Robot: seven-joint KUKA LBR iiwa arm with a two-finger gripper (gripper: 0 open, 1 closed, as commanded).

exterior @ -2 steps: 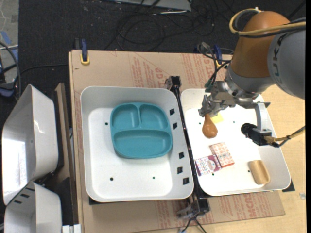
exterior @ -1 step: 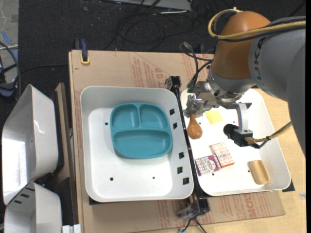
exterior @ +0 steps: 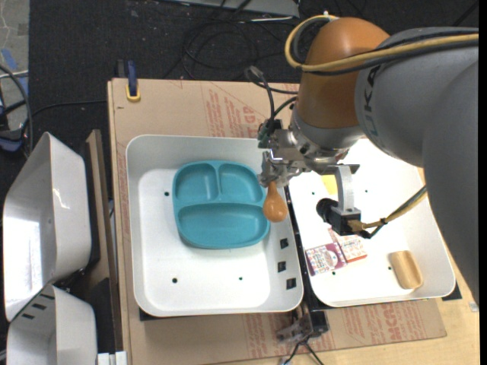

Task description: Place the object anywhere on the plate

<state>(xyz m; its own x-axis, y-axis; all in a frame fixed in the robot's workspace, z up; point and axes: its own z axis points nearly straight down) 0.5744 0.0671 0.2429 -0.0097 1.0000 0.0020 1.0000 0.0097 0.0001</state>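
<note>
Orange pear-shaped object (exterior: 275,205) is in the left bin (exterior: 152,226), hanging narrow end up at the right rim of the blue plate (exterior: 221,219). It overlaps the rim about where the far-right small compartment meets the big near one. From this angle I can't tell whether it touches the plate or the bin floor.

Gripper (exterior: 274,179) is directly above it, clenched on the object's narrow top. The rounded bottom hangs free below.

The plate has three compartments, two small on the far side and one large on the near side. It lies flat around the middle of the left bin, slightly toward the far-right, and nothing is in any compartment.

Three small black squares (exterior: 281,267) sit in a row along the left bin's right wall toward the near-right corner, apart from the plate.

Right bin (exterior: 380,234):
- Yellow flat piece (exterior: 329,183) near the left wall, partly under the wrist.
- Red-and-white printed packet (exterior: 335,255) near the near-left corner.
- Tan rounded piece (exterior: 405,269) near the near-right corner, well apart from the packet.

The grey arm (exterior: 426,90) comes in over the right bin's far side, with its orange band (exterior: 342,52) above the wrist. Both bins sit on a cardboard sheet (exterior: 198,109).
</note>
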